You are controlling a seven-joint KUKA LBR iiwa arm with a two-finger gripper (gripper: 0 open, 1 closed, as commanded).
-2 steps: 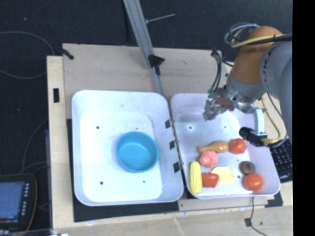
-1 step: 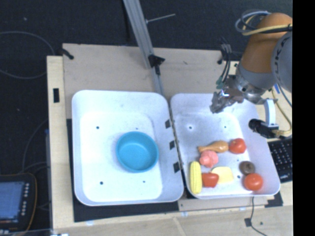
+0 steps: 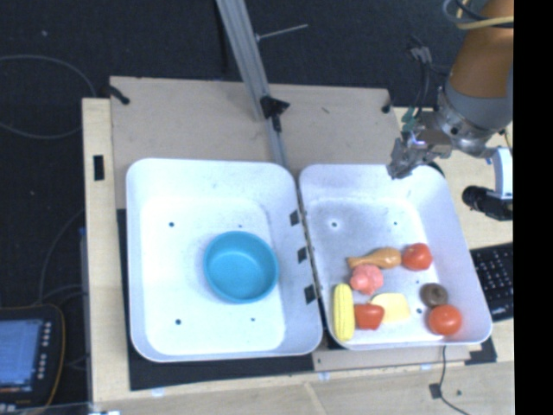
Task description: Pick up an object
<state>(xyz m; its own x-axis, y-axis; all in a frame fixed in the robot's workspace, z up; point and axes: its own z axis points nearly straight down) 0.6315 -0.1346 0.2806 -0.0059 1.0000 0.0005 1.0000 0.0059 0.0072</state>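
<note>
The counter [image 3: 199, 119] carries two shallow white bins side by side. The left bin [image 3: 155, 197] contains one round blue bowl [image 3: 241, 266], upright with its opening facing up, seated in the lower middle of the bin floor.

The right bin [image 3: 363, 206] contains all the small items, clustered in its near half. A yellow corn cob [image 3: 343, 310] lies against the near-left wall, long axis running roughly front to back. Just beside it on the right is a small red piece [image 3: 369, 316], touching a pale yellow block [image 3: 393, 307]. A pink rounded item [image 3: 366, 278] sits just above these. An orange drumstick-shaped piece [image 3: 377, 258] lies with its long axis nearly left to right, slightly tilted, thicker end toward the right, narrow end toward the left. A red tomato [image 3: 417, 257] sits just beside its thick end. A small brown round item [image 3: 434, 295] lies near the right wall, and a second red tomato [image 3: 445, 320] is just below it, near the front right corner.

The claw [image 3: 403, 164] hangs over the far right corner of the right bin, well apart from the cluster. Whether it is apart or together cannot be determined; it appears dark and blurred. Nothing is visibly clamped in it.
</note>
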